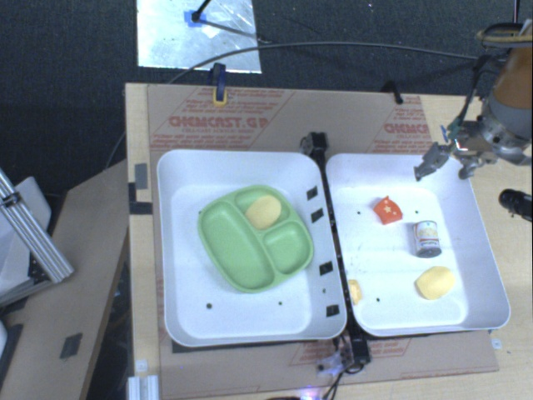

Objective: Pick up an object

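Note:
In the right bin (479, 223) lie a small red-orange object (387, 211), a little can with a pale label (427, 238), a yellow lump (435, 282) and a small yellow piece (356, 291) by the bin's left wall. My gripper (450, 165) hangs above the bin's far right corner, its two fingers spread open with nothing between them. It stands up and to the right of the red-orange object, apart from every item.
The left bin (187, 307) holds a green divided plate (250, 240) with a yellow lump (265, 212) in its far compartment. Black clips line the seam between the bins. A blue-and-yellow clamp (219, 83) sits at the board's far edge.

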Robot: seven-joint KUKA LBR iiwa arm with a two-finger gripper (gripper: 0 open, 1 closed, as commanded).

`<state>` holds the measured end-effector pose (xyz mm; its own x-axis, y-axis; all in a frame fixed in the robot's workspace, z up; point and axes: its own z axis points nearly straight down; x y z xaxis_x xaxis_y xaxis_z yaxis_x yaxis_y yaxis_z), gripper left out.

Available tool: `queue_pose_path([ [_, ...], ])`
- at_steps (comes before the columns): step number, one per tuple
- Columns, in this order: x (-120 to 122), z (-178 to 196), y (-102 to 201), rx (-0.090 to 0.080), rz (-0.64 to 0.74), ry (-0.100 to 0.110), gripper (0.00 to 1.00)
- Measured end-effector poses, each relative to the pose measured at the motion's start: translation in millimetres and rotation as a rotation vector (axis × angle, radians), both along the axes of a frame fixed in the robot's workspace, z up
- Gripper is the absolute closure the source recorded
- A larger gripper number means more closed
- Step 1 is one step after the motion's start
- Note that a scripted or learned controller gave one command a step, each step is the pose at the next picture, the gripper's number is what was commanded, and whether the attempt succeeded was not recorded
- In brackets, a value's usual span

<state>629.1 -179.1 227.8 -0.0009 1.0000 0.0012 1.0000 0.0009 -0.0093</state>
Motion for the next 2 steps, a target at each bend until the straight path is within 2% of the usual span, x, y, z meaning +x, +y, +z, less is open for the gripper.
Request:
queue_pose_path([
  [1,1.6,7.9,0.9,-0.002,0.003,-0.011,0.00],
  [2,2.2,-51.2,6.2,-0.002,0.003,-0.011,0.00],
])
